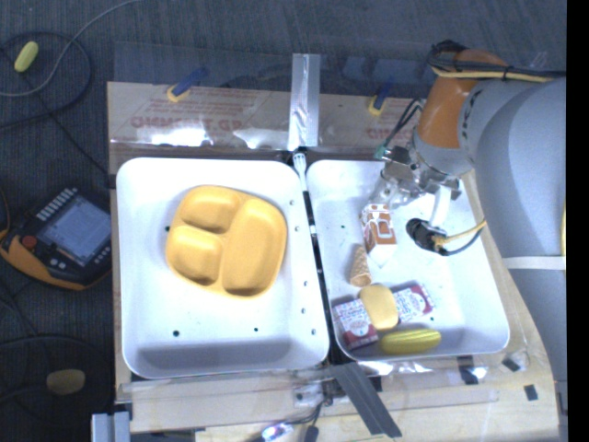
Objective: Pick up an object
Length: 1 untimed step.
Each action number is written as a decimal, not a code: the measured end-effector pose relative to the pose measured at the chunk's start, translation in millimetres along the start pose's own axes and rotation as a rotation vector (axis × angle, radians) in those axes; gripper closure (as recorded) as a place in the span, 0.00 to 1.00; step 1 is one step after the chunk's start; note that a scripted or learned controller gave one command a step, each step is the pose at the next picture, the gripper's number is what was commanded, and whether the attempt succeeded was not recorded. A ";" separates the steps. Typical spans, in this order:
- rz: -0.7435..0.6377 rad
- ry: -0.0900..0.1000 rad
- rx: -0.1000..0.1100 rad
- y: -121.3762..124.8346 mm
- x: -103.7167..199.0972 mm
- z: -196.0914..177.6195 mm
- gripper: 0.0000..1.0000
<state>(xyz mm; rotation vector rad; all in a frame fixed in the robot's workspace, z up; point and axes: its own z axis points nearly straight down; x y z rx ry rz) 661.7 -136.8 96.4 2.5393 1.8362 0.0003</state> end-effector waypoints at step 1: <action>-0.088 0.003 0.012 -19.3 83.3 -101.9 1.00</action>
